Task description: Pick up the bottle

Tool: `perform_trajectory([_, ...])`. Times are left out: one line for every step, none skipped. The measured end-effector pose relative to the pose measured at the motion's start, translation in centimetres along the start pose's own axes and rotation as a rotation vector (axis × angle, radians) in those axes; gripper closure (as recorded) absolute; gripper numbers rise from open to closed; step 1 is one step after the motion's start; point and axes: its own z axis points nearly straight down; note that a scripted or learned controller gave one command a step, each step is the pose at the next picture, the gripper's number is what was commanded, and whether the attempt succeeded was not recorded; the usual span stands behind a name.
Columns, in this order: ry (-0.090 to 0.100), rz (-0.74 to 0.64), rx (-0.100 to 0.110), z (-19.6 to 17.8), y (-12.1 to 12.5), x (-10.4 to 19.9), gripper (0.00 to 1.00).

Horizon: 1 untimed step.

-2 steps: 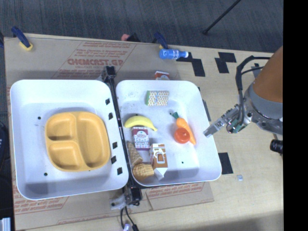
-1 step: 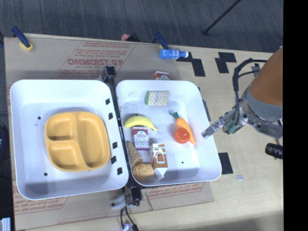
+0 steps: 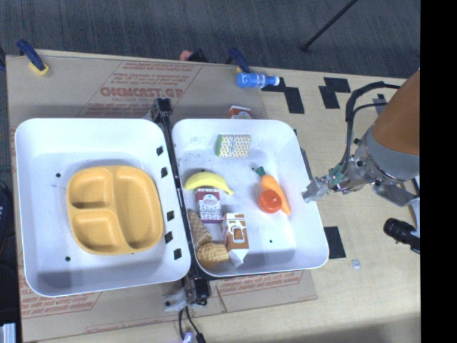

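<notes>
Claw, grip state unreadable, hangs at right bin rim, far from blue bottle on tabletop; likely misses.

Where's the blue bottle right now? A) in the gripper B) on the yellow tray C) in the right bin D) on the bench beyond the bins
D: the blue bottle lies on the bench past the right bin, outside both bins.
</notes>
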Motion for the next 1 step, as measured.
perform_trajectory([0.001, 0.074, 0.0, -3.33, 0.0, 0.0, 1.0])
